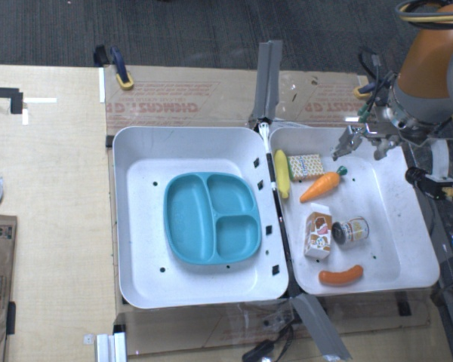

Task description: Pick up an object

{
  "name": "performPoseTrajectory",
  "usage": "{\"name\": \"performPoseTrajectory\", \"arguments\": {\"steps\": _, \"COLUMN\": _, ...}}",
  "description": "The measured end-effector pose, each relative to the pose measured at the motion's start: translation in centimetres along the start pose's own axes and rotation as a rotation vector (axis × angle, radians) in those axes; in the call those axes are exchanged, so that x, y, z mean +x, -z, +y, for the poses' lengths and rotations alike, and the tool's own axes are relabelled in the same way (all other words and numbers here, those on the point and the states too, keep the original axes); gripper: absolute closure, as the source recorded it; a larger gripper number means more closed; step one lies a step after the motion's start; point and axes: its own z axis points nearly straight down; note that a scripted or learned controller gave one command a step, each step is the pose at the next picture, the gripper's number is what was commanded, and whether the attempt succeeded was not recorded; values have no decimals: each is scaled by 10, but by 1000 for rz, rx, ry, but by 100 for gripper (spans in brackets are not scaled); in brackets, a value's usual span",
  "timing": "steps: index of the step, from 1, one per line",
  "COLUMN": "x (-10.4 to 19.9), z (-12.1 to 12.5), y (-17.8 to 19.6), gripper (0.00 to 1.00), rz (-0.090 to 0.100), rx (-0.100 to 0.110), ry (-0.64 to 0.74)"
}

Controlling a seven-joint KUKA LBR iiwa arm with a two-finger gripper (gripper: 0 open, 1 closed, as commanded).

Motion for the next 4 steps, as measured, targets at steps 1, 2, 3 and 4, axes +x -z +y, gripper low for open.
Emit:
{"name": "performPoseTrajectory", "arguments": {"steps": 1, "x": 21, "z": 22, "y": -104, "gripper": 0, "rz": -2, "rx": -12, "ry": 88}}
{"name": "performPoseTrajectory", "arguments": {"steps": 2, "x": 11, "z": -5, "y": -109, "gripper": 0, "rz": 0, "rx": -2, "ry": 139}}
{"name": "performPoseTrajectory", "arguments": {"steps": 3, "x": 9, "z": -5, "y": -99, "gripper": 100, "rz": -1, "rx": -3, "ry": 136}}
{"name": "performPoseTrajectory", "arguments": {"steps": 4, "x": 63, "z": 37, "y": 15, "gripper": 100, "rz": -2, "rx": -3, "ry": 84}}
